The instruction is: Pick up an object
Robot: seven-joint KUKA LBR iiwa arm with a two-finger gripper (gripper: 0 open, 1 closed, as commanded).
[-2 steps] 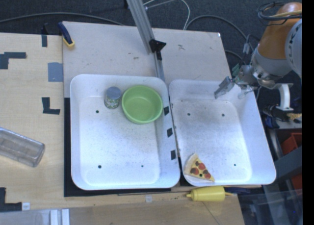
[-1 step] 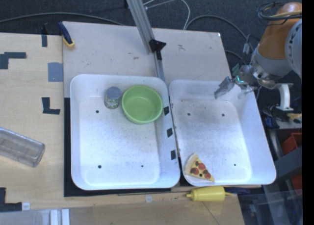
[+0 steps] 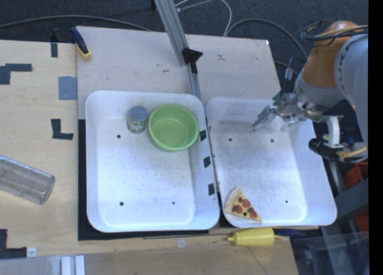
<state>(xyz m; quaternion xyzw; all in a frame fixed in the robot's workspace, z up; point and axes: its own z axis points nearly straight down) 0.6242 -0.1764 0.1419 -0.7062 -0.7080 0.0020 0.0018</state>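
The pizza slice (image 3: 242,205) lies flat in the right bin's (image 3: 311,184) near corner, so bring your empty, open claw (image 3: 263,118) squarely above before descending.

Grey arm (image 3: 335,70) in from right, wrist bent low, gripper (image 3: 261,121) angled left, fingers apart

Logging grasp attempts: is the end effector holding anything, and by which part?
Nothing is held: the end effector hangs over the right bin with nothing between its fingers.

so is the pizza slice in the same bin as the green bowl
No, the pizza slice lies in the right bin; the bowl sits in the left bin.
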